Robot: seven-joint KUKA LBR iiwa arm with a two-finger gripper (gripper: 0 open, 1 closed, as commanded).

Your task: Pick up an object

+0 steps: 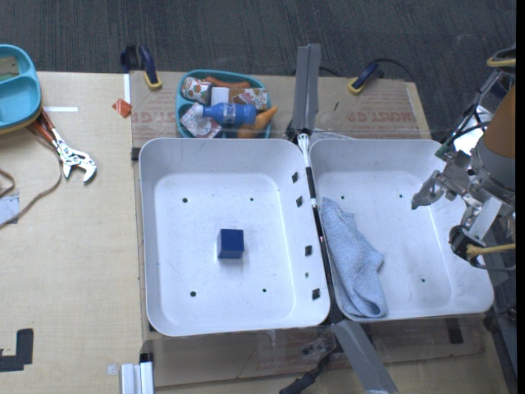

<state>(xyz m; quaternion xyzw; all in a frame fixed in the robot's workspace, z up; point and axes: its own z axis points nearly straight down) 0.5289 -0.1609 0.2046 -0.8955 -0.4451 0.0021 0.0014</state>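
Observation:
A small dark blue cube [231,243] rests on the floor of the left white bin [164,302], a little left of its middle. A light blue cloth [354,257] lies crumpled in the right white bin [426,302], along its left wall. My gripper [430,193] hangs at the right side of the right bin, above its floor near the right wall. It is well to the right of the cloth and far from the cube. Nothing shows in it.
Behind the left bin sits a blue bowl [223,105] filled with several small items. A wrench [72,161] and a teal tray [16,84] lie on the bench at the left. Clamps [148,66] [365,76] stand at the back edge.

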